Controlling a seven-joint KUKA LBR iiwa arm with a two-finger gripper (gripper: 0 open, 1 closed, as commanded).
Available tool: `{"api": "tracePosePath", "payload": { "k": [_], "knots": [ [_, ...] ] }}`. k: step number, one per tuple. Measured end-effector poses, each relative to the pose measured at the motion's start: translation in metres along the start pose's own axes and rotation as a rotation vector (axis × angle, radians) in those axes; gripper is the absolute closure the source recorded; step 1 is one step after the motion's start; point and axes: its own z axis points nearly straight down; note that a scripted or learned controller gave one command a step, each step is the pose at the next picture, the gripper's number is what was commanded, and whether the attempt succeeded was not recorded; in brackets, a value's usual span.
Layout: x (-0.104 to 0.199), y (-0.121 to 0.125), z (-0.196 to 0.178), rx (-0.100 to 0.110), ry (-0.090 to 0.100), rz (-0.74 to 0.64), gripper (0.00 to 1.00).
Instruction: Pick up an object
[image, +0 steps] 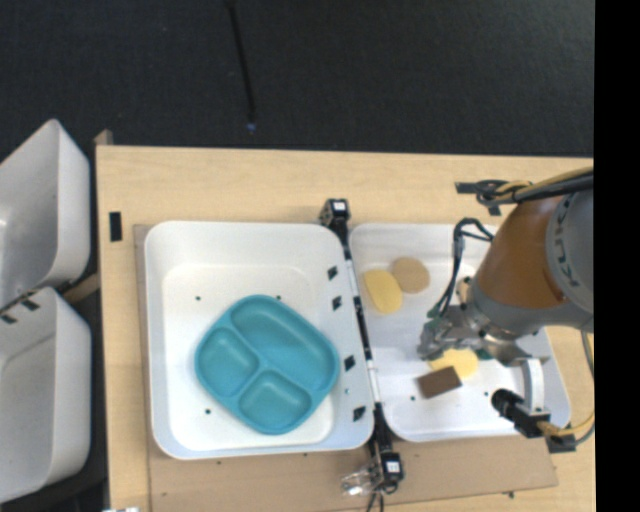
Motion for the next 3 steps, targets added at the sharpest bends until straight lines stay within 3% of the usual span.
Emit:
{"api": "tracePosePath", "payload": {
  "k": [3],
  "knots": [
    [0.009,-0.001,-0.146,-0.004,-0.001,-0.015,1.00]
  ]
}}
